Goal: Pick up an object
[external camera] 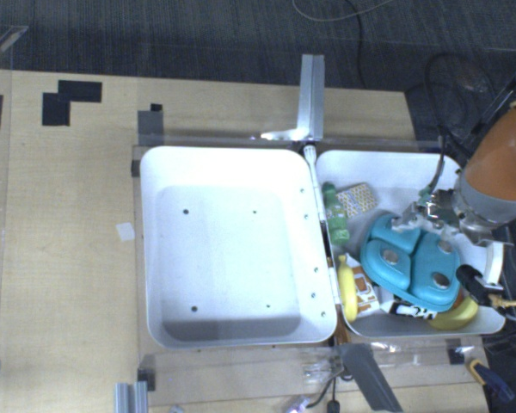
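The gripper (432,211) hung over the right bin (387,163), just above a big blue toy (410,265). I could not tell its state. Near the toy lay a yellow thing (454,315), maybe a banana. The left bin (232,248) sat beside it.

Robot lab; bench (60,231) with white bins (228,166); loose cables (353,11)

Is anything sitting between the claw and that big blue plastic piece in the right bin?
Nothing visible does. The claw hangs right at the upper edge of the blue plastic piece, which lies on top of the pile in the right bin, above the yellow items.
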{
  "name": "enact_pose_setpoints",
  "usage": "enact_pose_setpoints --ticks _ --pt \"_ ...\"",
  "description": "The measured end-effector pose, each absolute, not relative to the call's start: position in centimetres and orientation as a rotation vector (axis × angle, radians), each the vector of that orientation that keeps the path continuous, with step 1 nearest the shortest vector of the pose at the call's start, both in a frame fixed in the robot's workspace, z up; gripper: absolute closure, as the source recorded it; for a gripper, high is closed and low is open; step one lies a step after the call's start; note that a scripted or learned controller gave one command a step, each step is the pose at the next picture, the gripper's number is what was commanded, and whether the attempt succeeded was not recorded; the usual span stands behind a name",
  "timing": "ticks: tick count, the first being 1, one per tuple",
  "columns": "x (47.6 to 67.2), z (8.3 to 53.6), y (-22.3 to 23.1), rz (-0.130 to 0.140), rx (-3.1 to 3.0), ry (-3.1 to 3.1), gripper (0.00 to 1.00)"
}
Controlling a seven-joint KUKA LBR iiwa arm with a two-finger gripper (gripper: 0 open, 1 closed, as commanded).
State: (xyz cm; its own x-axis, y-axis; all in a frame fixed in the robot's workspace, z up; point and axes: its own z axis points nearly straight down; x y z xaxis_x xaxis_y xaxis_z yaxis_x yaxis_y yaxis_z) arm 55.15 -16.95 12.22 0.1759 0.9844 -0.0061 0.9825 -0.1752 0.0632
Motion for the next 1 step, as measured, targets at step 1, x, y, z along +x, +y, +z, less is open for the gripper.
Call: enact_pose_setpoints --ticks 1 --pt "53.05 18.54 -5.26 0.006 2.376 2.049 0.0"
